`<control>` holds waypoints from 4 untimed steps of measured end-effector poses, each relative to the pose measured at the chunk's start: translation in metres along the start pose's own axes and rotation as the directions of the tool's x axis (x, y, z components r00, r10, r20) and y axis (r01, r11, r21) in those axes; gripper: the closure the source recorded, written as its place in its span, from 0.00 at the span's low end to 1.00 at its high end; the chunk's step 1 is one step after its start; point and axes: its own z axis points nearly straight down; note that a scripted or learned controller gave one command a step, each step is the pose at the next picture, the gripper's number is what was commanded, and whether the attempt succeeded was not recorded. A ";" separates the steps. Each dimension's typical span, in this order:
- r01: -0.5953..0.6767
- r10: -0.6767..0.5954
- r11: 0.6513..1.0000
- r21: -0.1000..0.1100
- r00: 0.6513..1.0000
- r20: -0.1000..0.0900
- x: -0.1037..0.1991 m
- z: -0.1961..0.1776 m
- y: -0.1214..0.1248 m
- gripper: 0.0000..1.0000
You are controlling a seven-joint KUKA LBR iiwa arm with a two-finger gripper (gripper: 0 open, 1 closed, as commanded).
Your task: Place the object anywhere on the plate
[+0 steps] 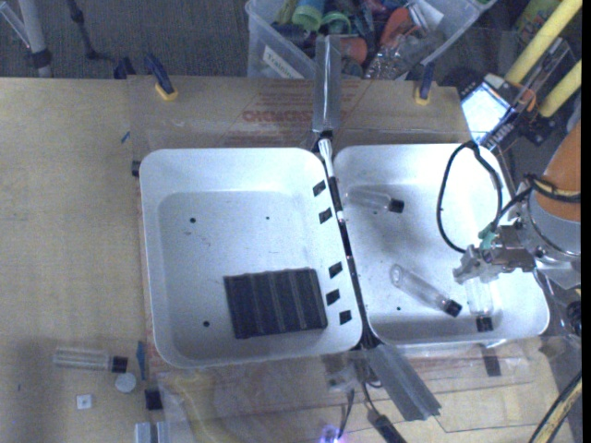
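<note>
Tube (427, 293) lies in right bin (434, 169) (claw (480, 270) just beside).

No text, number or brand can be read here. Faint reddish lettering runs across the cardboard sheet (277, 115) behind the two bins, too blurred to make out. A pale label (280, 63) sits on the front of the clear storage tub (268, 26) of clutter, its print also illegible.

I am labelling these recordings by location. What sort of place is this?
Probably a robotics lab or test bench: two white bins clamped to a wooden bench, a cabled robot arm, and a tub of assorted objects behind.
</note>
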 end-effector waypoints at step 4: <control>-0.536 0.536 0.844 -0.020 0.844 -0.008 0.199 0.049 0.169 1.00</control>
